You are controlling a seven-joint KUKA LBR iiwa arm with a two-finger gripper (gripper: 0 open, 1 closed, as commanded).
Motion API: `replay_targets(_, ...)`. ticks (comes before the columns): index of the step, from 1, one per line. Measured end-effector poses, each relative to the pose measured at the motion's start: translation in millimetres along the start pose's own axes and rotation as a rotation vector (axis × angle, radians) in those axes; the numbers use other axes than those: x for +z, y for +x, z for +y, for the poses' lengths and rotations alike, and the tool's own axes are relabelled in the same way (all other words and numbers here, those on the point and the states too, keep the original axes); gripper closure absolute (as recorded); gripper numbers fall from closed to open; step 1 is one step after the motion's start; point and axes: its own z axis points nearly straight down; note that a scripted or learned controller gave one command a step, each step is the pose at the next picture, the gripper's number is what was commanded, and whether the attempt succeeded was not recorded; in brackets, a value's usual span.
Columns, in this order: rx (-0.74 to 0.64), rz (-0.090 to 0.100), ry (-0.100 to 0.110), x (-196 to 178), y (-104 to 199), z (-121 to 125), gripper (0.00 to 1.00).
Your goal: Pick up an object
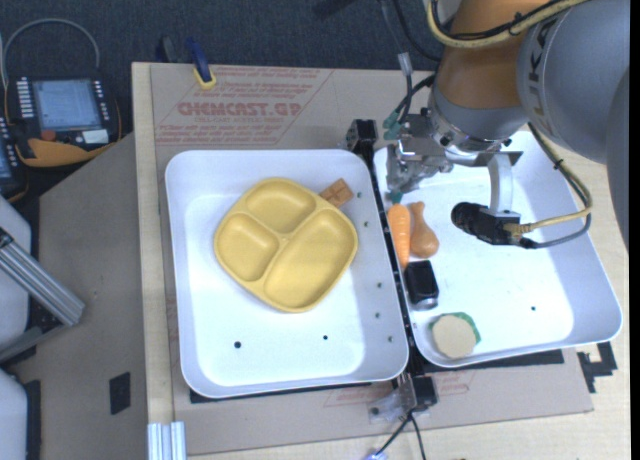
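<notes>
Gripper (408, 180) is seen low over the right bin (560, 278), near its upper left corner, just above a carrot (400, 233) and a drumstick (423, 233) lying side by side. Whether anything is gripped cannot be told. A yellow plate (285, 244) is seen in the left bin (200, 328).

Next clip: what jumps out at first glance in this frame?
The big grey arm with its orange band fills the upper right, its gripper low over the right bin just above a carrot. In the left bin, a yellow divided plate dominates the middle, with a small brown block at its upper right edge.
</notes>
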Motion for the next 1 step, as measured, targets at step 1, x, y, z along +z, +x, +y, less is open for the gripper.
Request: replay_targets(1, -0.001, 0.0, 0.0, -2.5, 56.7, -0.6, 1.0)
